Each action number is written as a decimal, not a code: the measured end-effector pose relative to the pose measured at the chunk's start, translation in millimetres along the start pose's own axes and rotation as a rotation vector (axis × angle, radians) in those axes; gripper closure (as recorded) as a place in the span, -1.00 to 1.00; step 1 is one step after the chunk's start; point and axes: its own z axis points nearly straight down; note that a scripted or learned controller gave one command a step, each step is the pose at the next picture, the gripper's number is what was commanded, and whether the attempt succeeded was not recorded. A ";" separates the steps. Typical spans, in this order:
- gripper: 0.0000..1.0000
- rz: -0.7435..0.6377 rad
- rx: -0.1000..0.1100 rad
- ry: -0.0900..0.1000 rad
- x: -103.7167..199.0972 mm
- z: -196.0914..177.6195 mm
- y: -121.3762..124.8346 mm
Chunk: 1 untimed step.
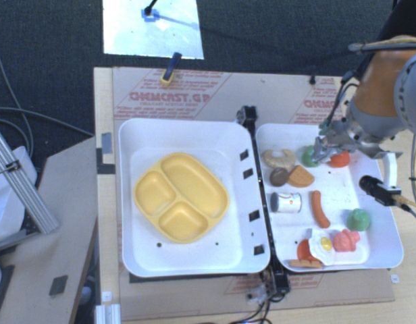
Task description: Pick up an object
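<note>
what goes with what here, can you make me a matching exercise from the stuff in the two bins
Things:
1. yellow divided plate
2. sausage
3. fried egg
4. small can

Places:
A. near the front edge of the right bin
B. middle of the left bin
C. right bin, close to the divider between the bins
D. centre of the right bin, lying lengthwise

Pairs: 1-B, 2-D, 3-A, 4-C

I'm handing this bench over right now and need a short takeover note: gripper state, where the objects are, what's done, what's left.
Gripper: low in the right bin, at its far side, between a green piece and a red piece; grasp not visible.
Objects: toy food is in the right bin, including a sausage, can and fried egg. Yellow divided plate sits in the left bin.
Done: nothing visibly lifted.
Left: the pick itself.
</note>
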 end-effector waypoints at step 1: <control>-1.00 0.000 0.010 0.003 1.4 5.5 -2.8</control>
